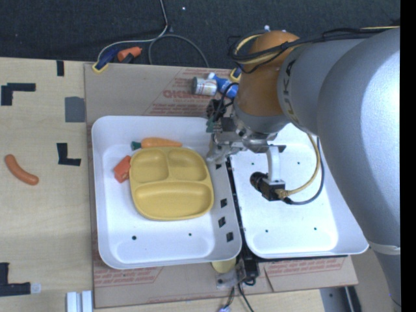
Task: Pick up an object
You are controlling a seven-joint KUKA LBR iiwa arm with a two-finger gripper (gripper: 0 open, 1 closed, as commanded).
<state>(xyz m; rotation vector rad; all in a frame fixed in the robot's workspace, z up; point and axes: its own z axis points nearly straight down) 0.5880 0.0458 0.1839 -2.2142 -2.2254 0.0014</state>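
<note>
**Gripper poised at the bin divide, yellow tray the likely target**

We see the gripper (221, 149) hanging over the right rim of the left bin (104, 174), at about three o'clock from the yellow divided tray (172, 182). We cannot tell whether it is spread or pressed together; the wrist hides that. The tray lies flat in the middle of the left bin. At its eleven o'clock lies a toy carrot (159, 143), touching the rim, and at nine o'clock sits a small orange piece (122, 168).

We judge the tray to be light, stiff plastic, smooth and likely slippery. Its raised rim or a divider wall offers the best pinch. The carrot looks small and rounded, so it may roll away.
</note>
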